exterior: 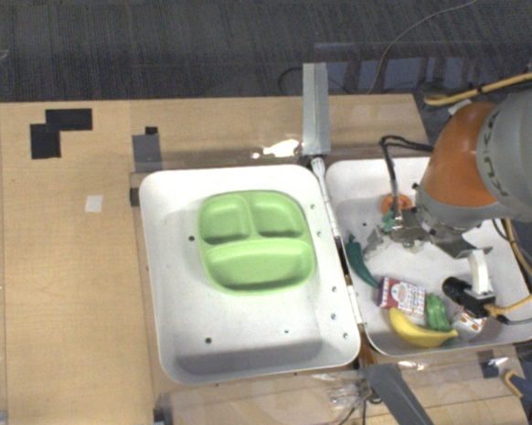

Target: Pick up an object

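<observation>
- Camera view looks down on two white bins side by side; the left bin [180, 342] holds a green divided plate [254, 238], lying flat near its middle
- the arm [500, 156] reaches in from the right over the right bin [356, 186]; its gripper [397, 229] hangs low above the bin's upper middle; whether the fingers are spread or pressed together I cannot tell
- candidates for picking lie in the right bin's lower part: a yellow banana [419, 330] along the front wall; a small maroon carton [400, 295] touching it above; a green item [436, 310] just beside the carton
- a dark green strip [359, 266] lies near the bin's left wall; a small orange piece [390, 204] sits beside the gripper
</observation>
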Robot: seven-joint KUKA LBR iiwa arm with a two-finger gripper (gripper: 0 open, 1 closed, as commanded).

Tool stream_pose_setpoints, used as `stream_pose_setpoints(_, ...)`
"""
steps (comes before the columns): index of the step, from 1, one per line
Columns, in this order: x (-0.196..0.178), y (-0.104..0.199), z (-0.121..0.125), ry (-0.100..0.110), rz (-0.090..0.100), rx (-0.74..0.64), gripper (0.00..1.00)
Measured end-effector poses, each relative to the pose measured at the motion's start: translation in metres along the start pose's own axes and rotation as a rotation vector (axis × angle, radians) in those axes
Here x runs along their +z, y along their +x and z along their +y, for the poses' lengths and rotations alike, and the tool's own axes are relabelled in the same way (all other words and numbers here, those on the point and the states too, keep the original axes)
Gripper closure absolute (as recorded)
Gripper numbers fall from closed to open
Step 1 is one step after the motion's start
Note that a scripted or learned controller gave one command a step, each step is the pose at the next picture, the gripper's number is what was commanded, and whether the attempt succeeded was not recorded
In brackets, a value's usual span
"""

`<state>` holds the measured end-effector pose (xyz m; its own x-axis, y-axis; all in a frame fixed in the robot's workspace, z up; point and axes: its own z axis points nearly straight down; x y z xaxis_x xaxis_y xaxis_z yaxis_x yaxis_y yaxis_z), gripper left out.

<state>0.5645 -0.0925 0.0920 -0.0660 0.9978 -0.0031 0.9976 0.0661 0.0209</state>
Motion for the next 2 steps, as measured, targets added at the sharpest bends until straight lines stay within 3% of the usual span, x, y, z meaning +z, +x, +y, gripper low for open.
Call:
stream_pose_setpoints(1, 0.002, -0.002, 0.050, 0.006, 0.001, -0.144, 0.00)
stream_pose_setpoints(2, -0.045, -0.024, -0.053, 0.016, 0.002, -0.029, 0.00)
